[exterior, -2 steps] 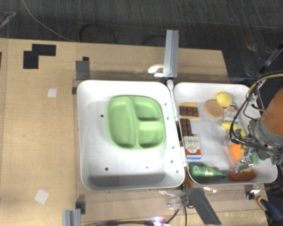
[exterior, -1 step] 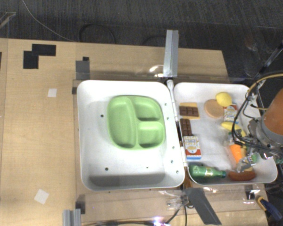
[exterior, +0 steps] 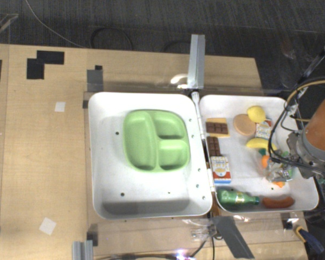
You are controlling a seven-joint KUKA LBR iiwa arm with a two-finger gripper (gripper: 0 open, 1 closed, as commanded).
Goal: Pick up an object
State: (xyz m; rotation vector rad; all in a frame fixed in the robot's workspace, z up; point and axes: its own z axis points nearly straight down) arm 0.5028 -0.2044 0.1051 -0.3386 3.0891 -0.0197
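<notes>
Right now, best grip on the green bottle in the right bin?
Take the green bottle across the middle of its body, coming straight down. It lies on its side along the right bin's near wall, neck pointing toward the sausage, so the pincer should close across its width. The wall side looks tight.

In the right bin [exterior: 244, 205], a green bottle [exterior: 237, 198] lies flat along the near wall, a red sausage [exterior: 277, 202] beside it, a yellow banana [exterior: 257, 143] farther back.

Grey arm [exterior: 309, 150] with orange band, seemingly black cables looping alongside.
</notes>
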